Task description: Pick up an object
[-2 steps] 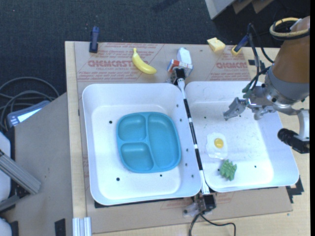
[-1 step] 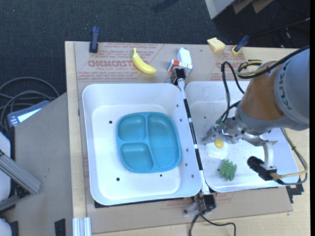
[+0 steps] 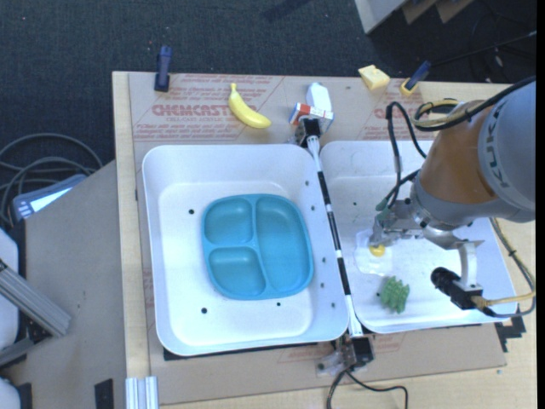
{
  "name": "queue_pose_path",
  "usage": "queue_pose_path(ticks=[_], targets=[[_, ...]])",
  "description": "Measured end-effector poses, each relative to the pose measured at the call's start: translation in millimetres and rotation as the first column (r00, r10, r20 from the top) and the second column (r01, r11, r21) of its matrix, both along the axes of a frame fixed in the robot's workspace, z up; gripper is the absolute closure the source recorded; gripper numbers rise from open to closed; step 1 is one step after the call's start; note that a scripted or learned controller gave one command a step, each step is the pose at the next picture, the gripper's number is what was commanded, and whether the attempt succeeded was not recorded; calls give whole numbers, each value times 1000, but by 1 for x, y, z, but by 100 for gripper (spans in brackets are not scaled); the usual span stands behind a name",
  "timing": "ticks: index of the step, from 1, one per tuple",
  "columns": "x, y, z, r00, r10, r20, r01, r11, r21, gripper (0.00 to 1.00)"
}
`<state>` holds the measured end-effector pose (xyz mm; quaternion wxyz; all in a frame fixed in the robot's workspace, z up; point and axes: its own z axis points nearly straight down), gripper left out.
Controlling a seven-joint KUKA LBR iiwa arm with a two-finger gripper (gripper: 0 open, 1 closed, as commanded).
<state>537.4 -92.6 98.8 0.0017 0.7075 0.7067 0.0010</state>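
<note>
Low in the right bin [image 3: 358, 156], gripper [image 3: 381, 239] partly masked by the grey arm [image 3: 477, 169]; jaw state impossible to tell. Just below it, small yellow object [image 3: 376, 249], too tiny for any clear axis. Green broccoli piece [image 3: 393, 294] nearby.

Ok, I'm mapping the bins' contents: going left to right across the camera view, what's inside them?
Blue divided plate in the left bin → small yellow object beneath the tool → green leafy piece, both in the right bin.

blue divided plate [image 3: 257, 245], white bins [image 3: 170, 194], yellow banana [image 3: 247, 111], green broccoli [image 3: 394, 294]
</note>
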Motion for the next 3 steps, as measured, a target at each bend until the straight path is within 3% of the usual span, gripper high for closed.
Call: queue_pose_path(ticks=[1,2,3], targets=[[-14,-34,38,1000,0,-1,0,1000,-1,100],[-14,-33,38,1000,1,-2,-1,1000,0,0],[40,-32,191,1000,2,1,-2,1000,-1,0]])
